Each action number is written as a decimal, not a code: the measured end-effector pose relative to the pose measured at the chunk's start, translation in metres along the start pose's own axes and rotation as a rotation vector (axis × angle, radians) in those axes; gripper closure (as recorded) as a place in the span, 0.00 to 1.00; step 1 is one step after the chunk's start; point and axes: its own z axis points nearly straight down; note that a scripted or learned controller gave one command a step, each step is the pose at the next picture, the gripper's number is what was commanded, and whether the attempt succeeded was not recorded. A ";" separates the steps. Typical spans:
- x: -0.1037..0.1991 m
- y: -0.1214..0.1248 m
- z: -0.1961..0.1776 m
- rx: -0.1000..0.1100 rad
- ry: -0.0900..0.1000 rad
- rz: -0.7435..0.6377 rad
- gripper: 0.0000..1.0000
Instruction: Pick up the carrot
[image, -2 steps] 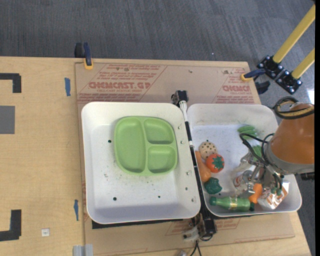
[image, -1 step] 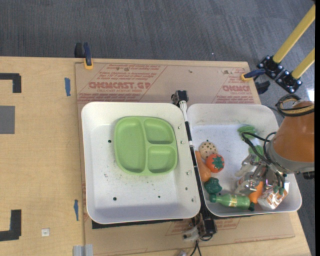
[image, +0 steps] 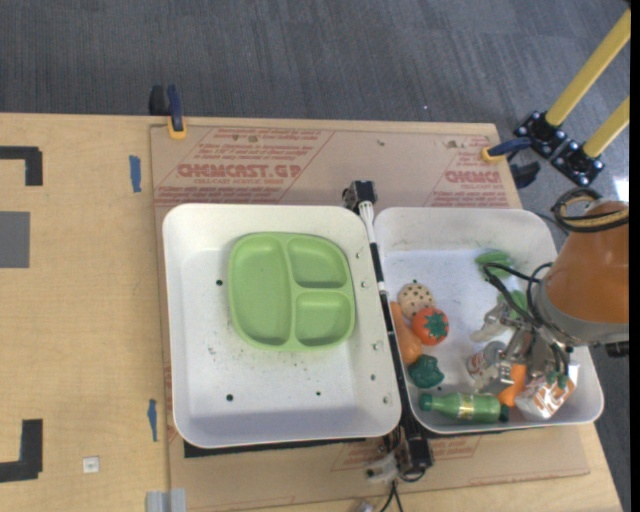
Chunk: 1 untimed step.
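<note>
Two shallow white bins side by side on the bench, likely so toys cannot roll away: left bin (image: 180, 330) and right bin (image: 470, 218). Big grey and orange arm (image: 595, 280) reaching in from the right, bent low over the right bin, likely because all the small toys lie there. Green plate (image: 290, 290) with three parts, flat in the middle of the left bin, with nothing on it. Gripper (image: 510, 370) down near the front right of the right bin, in a messy clump of wires and shiny bits. Hard to tell whether clenched or let go; a small orange bit close by, too small to name. Green bottle (image: 462, 405) on its side along the front wall, just beside the gripper. Red toy tomato (image: 431, 325) near the middle. Carrot (image: 403, 340) against the left wall of the right bin, touching the tomato, well apart from the gripper and not held. Lies flat, long side along that wall, from back to front. Cannot tell which end is the tip.
</note>
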 end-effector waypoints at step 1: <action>0.002 0.012 0.011 0.002 -0.012 -0.256 0.00</action>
